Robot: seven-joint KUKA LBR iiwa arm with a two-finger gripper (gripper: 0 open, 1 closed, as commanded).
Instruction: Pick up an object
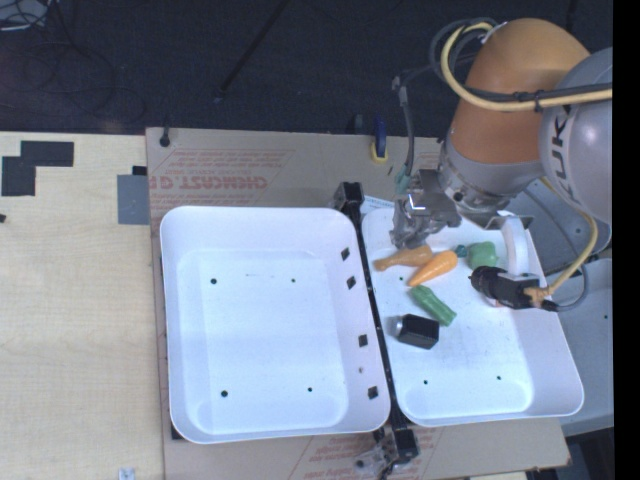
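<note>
Claw [408, 230] status, camera view: I logged it low over the far left corner of the right bin [480, 380], hanging from the grey arm [590, 138] with its orange band. From this angle I could not tell whether the claw was apart or together, and I saw nothing clamped in it.

Pick candidates, all in the right bin:
1. Darker orange piece [398, 261], just below the claw, lying on the bin floor.
2. Brighter orange piece [437, 265], touching the first at its right end and slanted.
3. Green stick [432, 305], near the bin's middle, below the orange pair.
4. Black and silver block [413, 329], just beside the stick on its lower left, near the divide between bins.
5. Small green piece [479, 252], right of the orange pair.

I recorded the left bin [166, 268] standing beside it, both bins resting on a cardboard sheet [250, 173] over the wooden bench [70, 318].
</note>
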